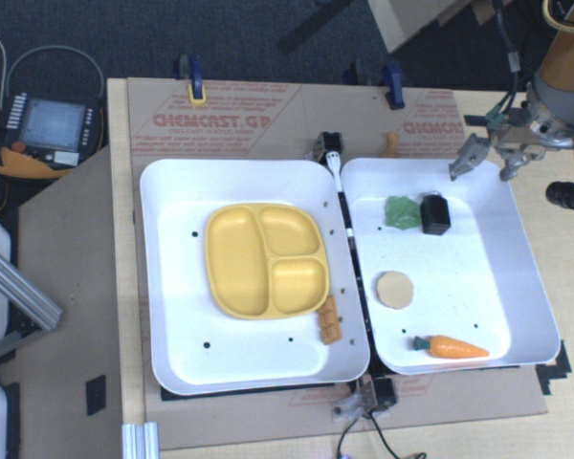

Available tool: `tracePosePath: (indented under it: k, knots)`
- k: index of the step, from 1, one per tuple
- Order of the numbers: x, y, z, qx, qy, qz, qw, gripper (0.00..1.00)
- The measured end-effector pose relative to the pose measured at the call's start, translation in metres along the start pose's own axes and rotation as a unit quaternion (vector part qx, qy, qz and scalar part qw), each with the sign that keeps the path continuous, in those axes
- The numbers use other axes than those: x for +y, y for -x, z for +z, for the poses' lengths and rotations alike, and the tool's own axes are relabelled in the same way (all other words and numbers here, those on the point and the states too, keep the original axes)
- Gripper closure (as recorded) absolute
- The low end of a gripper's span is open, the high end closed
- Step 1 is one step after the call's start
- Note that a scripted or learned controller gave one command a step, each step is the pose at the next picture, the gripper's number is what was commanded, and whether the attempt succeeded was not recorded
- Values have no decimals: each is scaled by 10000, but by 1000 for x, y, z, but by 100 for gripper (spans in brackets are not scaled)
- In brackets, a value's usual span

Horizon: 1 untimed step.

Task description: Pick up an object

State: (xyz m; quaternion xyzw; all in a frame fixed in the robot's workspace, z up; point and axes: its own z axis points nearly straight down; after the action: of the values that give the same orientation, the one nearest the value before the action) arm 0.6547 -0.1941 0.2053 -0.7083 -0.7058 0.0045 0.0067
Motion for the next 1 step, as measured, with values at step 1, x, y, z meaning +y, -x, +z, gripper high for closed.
tracePosePath:
  k: [1]
  knots:
    - [3, -1, -10, -16, 78, -19, 10000, 0]
